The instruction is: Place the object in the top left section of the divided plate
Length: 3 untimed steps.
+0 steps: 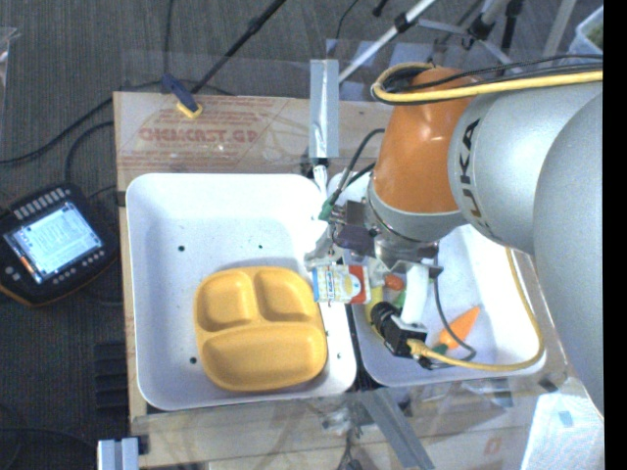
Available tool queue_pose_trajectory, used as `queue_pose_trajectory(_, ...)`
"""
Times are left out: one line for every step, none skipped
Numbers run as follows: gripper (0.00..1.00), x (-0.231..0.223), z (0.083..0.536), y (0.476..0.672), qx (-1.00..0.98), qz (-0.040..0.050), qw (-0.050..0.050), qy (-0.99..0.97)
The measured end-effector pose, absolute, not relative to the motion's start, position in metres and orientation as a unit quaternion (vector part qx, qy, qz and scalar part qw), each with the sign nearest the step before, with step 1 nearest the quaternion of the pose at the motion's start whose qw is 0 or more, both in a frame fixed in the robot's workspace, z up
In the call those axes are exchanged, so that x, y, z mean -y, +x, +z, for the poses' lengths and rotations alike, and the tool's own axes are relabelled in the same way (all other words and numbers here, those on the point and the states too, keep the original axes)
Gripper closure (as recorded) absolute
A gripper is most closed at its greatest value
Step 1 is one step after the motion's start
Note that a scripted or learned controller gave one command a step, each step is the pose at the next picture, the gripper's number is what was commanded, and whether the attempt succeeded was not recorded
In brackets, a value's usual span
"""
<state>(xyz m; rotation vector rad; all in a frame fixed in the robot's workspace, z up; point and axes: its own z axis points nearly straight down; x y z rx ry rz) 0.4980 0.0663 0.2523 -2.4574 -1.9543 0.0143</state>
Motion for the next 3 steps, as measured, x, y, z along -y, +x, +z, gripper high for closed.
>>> queue_pose_trajectory(1.0, -0.148, 0.252, 0.513, 0.657, 0.0047, 0.001, -0.754)
queue_pose_trajectory(0.0, -0.148, 0.252, 0.513, 0.657, 0.0047, 0.0, -0.754)
queue_pose_trajectory(0.0, -0.096, 0.179, 0.483, 0.749, 0.0043, 0.003, -0.663)
